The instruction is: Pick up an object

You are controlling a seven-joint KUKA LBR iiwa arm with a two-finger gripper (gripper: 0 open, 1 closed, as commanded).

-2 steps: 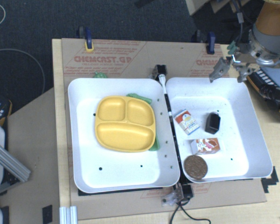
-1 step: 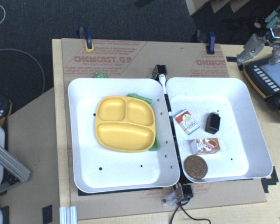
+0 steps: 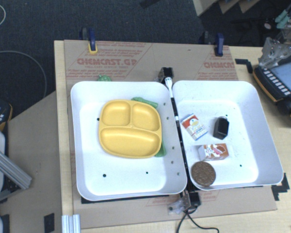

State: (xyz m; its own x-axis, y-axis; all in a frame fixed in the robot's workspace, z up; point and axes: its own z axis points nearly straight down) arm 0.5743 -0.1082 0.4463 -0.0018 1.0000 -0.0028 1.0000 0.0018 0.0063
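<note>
Two white bins sit side by side on the bench. Left bin [image 3: 87, 178]: a yellow divided plate [image 3: 130, 128] lies near its middle, long axis left to right, over a green thing [image 3: 146, 101] peeking out at the plate's far edge. Right bin [image 3: 262, 130]: a small red-and-white carton [image 3: 193, 126] lies tilted near the left wall, a brown round disc [image 3: 203, 173] by the near-left corner, a red-and-white packet [image 3: 214, 152] just beyond it, and a black object [image 3: 221, 127] stands centrally. Whether the claw is released or clenched, I cannot tell.

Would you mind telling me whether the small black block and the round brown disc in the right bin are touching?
Apart. The camera view shows white bin floor and a brown-and-white packet between the small black block and the round brown disc.
</note>
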